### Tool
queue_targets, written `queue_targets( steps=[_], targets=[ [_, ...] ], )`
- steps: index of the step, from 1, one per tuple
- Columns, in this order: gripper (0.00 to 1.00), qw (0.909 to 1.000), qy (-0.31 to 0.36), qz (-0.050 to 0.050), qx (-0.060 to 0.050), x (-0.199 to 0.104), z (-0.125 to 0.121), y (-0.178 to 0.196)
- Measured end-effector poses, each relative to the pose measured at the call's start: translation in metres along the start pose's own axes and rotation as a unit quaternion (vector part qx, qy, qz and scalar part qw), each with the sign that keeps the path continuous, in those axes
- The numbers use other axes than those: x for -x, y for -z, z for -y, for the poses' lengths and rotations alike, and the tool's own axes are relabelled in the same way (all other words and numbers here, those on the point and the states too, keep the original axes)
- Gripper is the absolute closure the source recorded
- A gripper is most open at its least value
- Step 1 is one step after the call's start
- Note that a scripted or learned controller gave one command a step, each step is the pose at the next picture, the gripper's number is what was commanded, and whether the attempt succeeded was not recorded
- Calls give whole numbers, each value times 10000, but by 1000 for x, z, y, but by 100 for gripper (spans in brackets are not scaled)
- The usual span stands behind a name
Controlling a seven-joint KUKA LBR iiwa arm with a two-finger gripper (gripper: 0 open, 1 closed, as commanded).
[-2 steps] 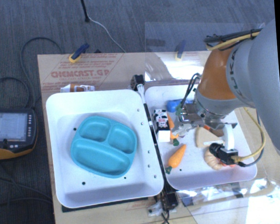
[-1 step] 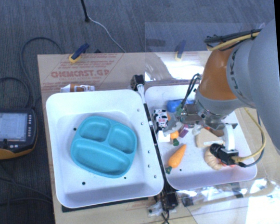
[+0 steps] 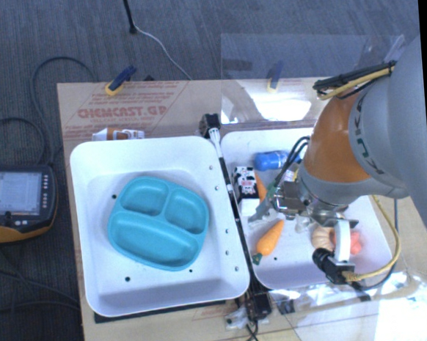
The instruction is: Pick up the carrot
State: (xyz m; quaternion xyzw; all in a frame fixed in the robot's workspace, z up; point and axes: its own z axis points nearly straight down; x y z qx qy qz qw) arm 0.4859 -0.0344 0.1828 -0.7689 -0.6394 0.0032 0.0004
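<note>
- Orange carrot (image 3: 271, 237) lies in the right bin (image 3: 379, 260), near its left wall, tilted, with the green stub end toward the bin's front-left corner.
- I read it as toy plastic: light, stiff, smooth, likely slippery on the taper.
- I'd grab across the thick middle, jaws square to its long axis, not the narrow tip.
- Gripper (image 3: 284, 201) hangs just above the carrot's upper end; I can't tell whether it's open or closed, nothing visibly held.
- Blue plate (image 3: 158, 220) sits in the left bin (image 3: 92, 212).
</note>
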Motion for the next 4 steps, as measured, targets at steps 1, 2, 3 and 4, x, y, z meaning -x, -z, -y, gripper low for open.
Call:
queue_targets(
  steps=[1,2,3,4],
  targets=[
    [0,9904,-1385,-2,-7,62,-8,-16],
    [0,9851,-1719,-35,59,60,-12,-93],
    [100,9852,-1714,-25,77,61,-14,-83],
    [100,9615,-2747,-23,7,-24,2,1]
  ],
)
